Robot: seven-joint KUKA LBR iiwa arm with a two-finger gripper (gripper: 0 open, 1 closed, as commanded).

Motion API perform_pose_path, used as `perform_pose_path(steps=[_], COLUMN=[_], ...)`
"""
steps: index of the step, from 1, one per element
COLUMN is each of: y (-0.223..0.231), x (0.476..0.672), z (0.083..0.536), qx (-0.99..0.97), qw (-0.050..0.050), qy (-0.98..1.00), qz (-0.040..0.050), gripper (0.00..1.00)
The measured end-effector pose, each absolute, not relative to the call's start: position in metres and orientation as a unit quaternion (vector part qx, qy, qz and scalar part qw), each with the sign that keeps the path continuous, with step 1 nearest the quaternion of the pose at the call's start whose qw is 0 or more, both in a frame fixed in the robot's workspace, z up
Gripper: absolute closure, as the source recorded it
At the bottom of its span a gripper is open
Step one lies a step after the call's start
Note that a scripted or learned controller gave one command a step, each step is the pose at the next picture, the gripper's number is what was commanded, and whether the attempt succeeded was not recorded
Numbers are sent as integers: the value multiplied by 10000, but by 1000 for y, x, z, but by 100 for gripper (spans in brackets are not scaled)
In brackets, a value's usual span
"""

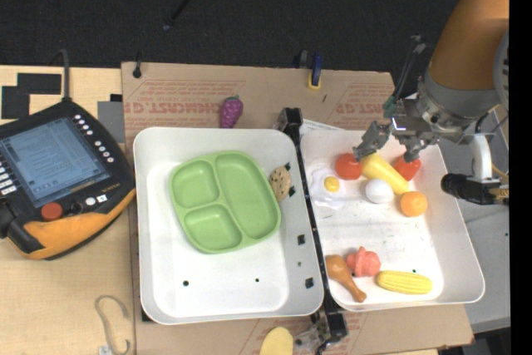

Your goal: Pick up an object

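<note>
Right bin [465, 262], upper part: end effector [388, 147] spread open, nothing gripped.
Yellow banana-shaped piece [384, 173] lies between and below the fingers, crowded by red pieces [348, 167], a white ball [378, 191], an orange [412, 203] and a fried egg [329, 186]. Green divided plate [224, 201] is held in the left bin [158, 278].

green tray [224, 201], white bins [218, 288], yellow corn [405, 283]

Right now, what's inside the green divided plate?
The green divided plate in the left bin shows three bare compartments, nothing in them. A cookie lies beside its right rim. Whatever is under the plate is hidden.
</note>
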State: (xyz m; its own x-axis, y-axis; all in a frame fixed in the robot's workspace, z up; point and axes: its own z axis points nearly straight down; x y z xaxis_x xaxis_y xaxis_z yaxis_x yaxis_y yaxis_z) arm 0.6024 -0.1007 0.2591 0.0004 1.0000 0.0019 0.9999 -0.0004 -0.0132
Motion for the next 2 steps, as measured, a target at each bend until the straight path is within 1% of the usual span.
perform_pose_path(steps=[1, 2], y=[-101, -95], x=[604, 601], z=[266, 221], qx=[-7067, -7070], qw=[4, 28], qy=[-7076, -7072], qz=[2, 20], gripper=[0, 0])
